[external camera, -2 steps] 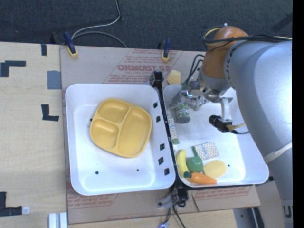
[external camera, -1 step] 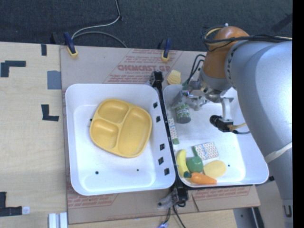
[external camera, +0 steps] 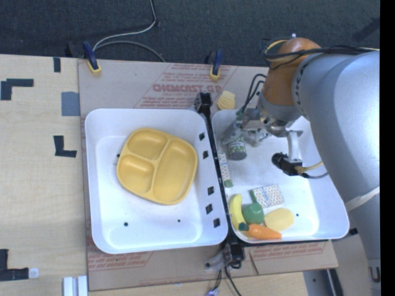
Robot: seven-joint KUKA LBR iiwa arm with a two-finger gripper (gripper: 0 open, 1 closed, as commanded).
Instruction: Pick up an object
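Note:
In the right bin [external camera: 315, 196] my gripper [external camera: 236, 148] hangs low near the far left corner, under the orange wrist band [external camera: 281, 82]. Toy food lies grouped at that bin's near edge: a yellow banana [external camera: 235, 209], a green pepper [external camera: 252, 213], an orange carrot [external camera: 264, 232] and a pale yellow lemon-like piece [external camera: 279, 218]. A small patterned packet [external camera: 268, 196] lies just behind them. A thin printed strip [external camera: 224, 167] lies along the left wall, just below the gripper. The wrist hides whatever is directly beneath the gripper.
The left bin [external camera: 102, 184] holds a yellow divided plate [external camera: 157, 165]. A small yellow object [external camera: 226, 99] sits on the cardboard behind the bins. Black clips [external camera: 203, 102] join the bins along the shared wall. The bulky grey arm [external camera: 345, 122] covers the right bin's right side.

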